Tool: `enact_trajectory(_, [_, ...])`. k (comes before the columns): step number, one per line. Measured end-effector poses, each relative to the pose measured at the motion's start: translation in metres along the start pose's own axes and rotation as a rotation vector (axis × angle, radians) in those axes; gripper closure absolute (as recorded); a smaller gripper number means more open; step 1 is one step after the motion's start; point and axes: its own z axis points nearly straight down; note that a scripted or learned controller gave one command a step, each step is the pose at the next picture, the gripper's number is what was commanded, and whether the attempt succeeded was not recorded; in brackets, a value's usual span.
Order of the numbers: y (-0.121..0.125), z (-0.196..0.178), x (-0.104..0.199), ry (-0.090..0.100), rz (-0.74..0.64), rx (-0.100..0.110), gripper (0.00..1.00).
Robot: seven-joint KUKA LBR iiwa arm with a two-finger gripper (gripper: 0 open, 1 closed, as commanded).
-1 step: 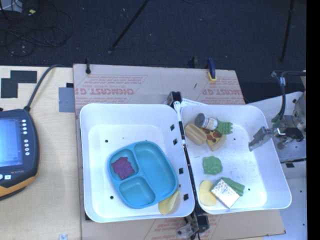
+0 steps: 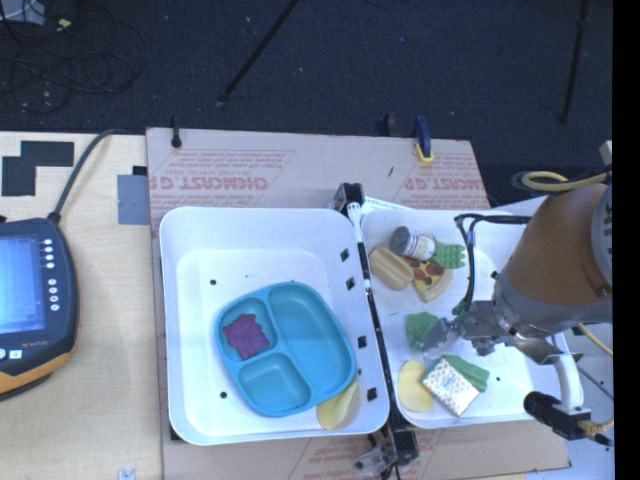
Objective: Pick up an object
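Note:
The right bin [image 2: 380,230] holds several toy foods: a tan bun [image 2: 389,268], a small can [image 2: 412,242], a pizza slice [image 2: 431,280], a green leafy piece [image 2: 449,255], a dark green piece [image 2: 424,329], a yellow piece [image 2: 412,386] and a speckled white block [image 2: 449,387] lying on a green wedge [image 2: 472,373]. My gripper [image 2: 458,332] reaches in from the right, low over the bin's middle. It sits just right of the dark green piece, and the two look to be touching. Nothing is visibly lifted.
In the left bin [image 2: 190,238] lies a blue divided plate [image 2: 300,318] with a purple item [image 2: 245,335] in one compartment. A yellow piece [image 2: 340,408] rests by that bin's near right corner. A pendant [image 2: 30,298] lies at the bench's left.

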Motion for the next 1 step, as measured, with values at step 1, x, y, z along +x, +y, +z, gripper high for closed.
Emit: enact_trajectory(1, [0.0656,0.0729,0.0102,-0.005,0.001,-0.011,0.0])
